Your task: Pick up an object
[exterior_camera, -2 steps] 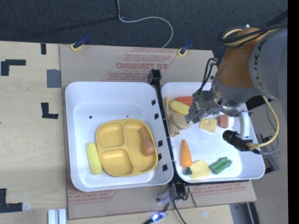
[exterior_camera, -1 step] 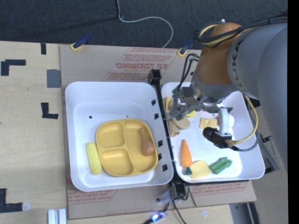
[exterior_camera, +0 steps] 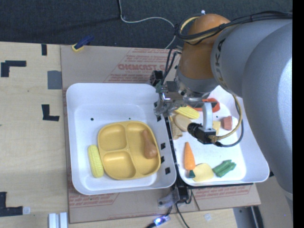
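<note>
Gripper [exterior_camera: 186,109] hung low over right bin [exterior_camera: 254,167], state impossible to tell, nothing seen held. Yellow corn cob [exterior_camera: 188,112] lay directly beneath, long axis across; carrot [exterior_camera: 189,156] lay just nearer.

Red printed lettering on the cardboard sheet [exterior_camera: 114,65] under the bins, seen upside down and mirrored from this angle, letters too garbled to read with confidence, dark lettering on the grey arm housing [exterior_camera: 219,56] near the orange band, unreadable

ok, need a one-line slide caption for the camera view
KUKA arm reaches over the right bin of toy food; the left bin holds a yellow divided plate.
</note>
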### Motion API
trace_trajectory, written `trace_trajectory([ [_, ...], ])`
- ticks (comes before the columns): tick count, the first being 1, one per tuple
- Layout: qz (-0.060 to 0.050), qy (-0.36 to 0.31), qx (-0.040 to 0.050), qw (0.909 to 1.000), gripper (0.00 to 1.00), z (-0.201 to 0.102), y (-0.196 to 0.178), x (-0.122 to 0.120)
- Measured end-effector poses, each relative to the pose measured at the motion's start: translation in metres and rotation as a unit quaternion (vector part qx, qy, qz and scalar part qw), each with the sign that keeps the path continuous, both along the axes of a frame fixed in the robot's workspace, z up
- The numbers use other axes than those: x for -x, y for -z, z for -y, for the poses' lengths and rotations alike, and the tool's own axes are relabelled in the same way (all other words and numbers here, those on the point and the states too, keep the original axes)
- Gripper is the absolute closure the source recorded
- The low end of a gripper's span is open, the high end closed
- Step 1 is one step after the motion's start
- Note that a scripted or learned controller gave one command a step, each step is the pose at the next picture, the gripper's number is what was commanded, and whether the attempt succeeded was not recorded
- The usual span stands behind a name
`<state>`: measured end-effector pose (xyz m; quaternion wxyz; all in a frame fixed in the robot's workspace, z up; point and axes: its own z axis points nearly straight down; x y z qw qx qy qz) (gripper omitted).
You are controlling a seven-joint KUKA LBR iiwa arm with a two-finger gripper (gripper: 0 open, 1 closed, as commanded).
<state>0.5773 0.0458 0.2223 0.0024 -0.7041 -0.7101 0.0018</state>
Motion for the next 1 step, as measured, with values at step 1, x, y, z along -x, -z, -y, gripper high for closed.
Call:
trace_trajectory([
  [1, -0.001, 0.002, 0.001, 1.0, 1.0, -0.0308, 0.0128, -0.0228],
])
